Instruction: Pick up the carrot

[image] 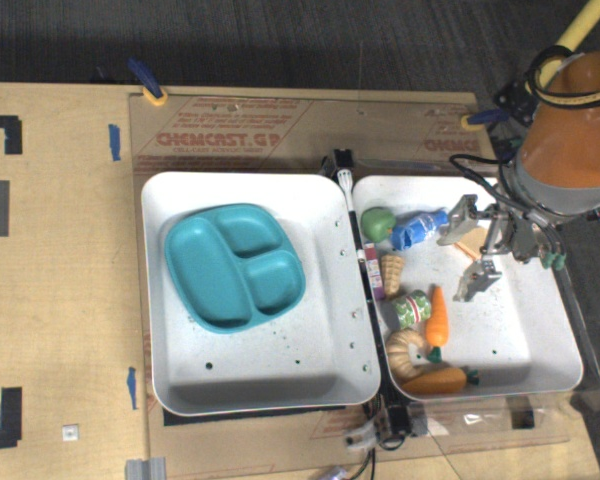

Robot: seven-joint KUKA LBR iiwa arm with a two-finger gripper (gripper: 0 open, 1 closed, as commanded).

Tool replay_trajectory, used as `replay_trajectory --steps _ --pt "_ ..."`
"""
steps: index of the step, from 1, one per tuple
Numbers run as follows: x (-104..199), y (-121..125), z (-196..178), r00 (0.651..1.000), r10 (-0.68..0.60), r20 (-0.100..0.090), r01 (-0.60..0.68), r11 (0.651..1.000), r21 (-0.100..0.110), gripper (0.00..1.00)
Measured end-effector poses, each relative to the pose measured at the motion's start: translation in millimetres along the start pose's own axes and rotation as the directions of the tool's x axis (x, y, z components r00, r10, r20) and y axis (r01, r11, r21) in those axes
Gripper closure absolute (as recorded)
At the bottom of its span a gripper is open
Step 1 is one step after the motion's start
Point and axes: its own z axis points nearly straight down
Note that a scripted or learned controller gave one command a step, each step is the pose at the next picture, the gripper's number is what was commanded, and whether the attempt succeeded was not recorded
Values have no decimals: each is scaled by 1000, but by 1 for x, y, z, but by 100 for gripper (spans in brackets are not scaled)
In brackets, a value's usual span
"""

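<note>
The pincer point(472, 253) hangs over the right bin point(540, 348) with its fingers spread apart and nothing between them. One finger point(477, 280) points down just right of the carrot point(437, 320), apart from it. The carrot lies on the bin floor, slightly tilted, beside a green-and-white toy point(412, 309). Farther off lie a blue bottle point(418, 230) and a green ball point(377, 224). The left bin point(180, 368) holds a teal divided plate point(234, 265).
</note>
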Motion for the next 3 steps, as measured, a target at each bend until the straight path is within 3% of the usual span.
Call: replay_trajectory --steps 1,2,3 --pt "25 15 102 989 148 -10 -148 989 -1 0" --pt "69 10 121 949 315 15 -315 949 -4 0" --pt "66 10 109 950 312 26 -312 950 -5 100"
